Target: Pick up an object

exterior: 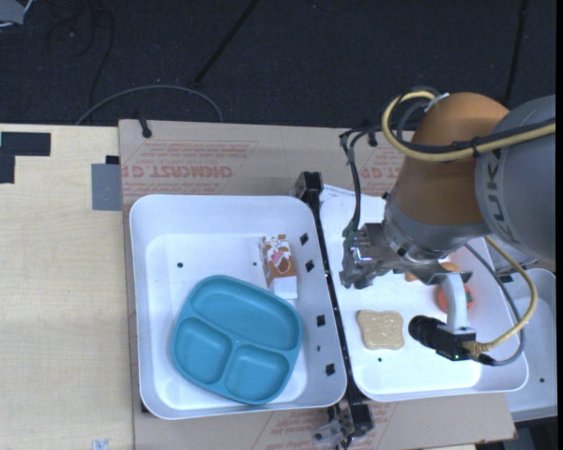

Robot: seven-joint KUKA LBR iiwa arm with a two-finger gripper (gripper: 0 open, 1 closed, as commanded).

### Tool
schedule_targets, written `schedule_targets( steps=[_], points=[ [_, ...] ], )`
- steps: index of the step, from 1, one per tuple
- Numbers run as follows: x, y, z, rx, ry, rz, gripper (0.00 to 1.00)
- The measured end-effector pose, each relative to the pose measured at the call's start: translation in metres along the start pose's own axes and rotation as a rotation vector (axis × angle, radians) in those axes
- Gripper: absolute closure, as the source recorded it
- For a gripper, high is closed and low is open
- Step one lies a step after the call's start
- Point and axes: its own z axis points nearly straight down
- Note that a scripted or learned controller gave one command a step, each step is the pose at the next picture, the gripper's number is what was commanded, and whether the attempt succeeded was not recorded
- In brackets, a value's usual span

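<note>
**Gripper low in the right bin, toast-shaped piece nearest to it**

The pale wooden worktop [47,279] is bare at the left apart from a few dark flat marks. A cardboard sheet [206,162] lies under both bins.

The left bin [145,251] holds a blue plate [236,338] with three compartments, lying flat toward the near corner. A small printed packet [280,261] sits just beyond it, near the bin's right wall. The plate looks stiff, smooth and broad, so it would be awkward to pinch except at its rim. The packet looks light and crinkly.

In the right bin [422,382], the gripper [359,268] hangs low at the left side, close to the wall between the bins. Whether it is wide or narrow cannot be told from this angle, and nothing is seen held in it.

Just in front of it, and apart from it, lies a tan slice of toast [381,329], flat on the bin floor. This is probably the likeliest target. It appears thin, light and fairly stiff, most likely a toy. Lying so flat, it offers only its opposite edges to grip, and the smooth white floor may let it slide.

Further right, an orange thing [445,296] is partly hidden under the arm, too covered to name.

Beyond the worktop is a dark floor [263,45] with cables trailing across it.
</note>
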Motion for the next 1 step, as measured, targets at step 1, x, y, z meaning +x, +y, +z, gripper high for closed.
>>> schedule_targets(
  steps=[1],
  points=[
    [0.0561, 0.0073, -0.0022, -0.002, 0.0, -0.002, 1.0]
  ],
)
